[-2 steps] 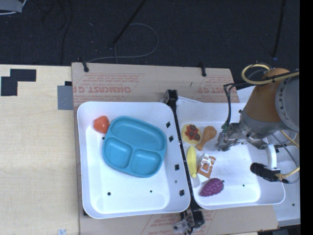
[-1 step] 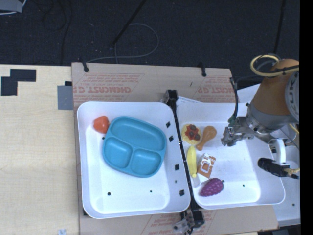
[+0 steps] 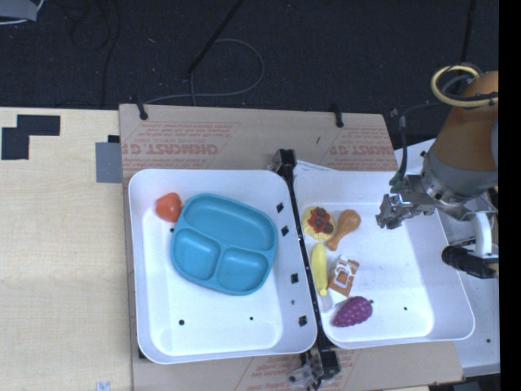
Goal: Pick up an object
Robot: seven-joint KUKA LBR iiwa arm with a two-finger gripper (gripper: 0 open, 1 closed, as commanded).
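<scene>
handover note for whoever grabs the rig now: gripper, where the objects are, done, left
Gripper: over the upper right part of the right bin, nothing seen between its fingers; open or shut not readable.
Right bin, along its left side: pizza slice, drumstick, banana, small orange-and-white toy, purple grapes.
Left bin: blue divided plate, with a tomato at its upper left.
Done: no pick yet.
Left: choose an object, descend, grasp, lift.
</scene>
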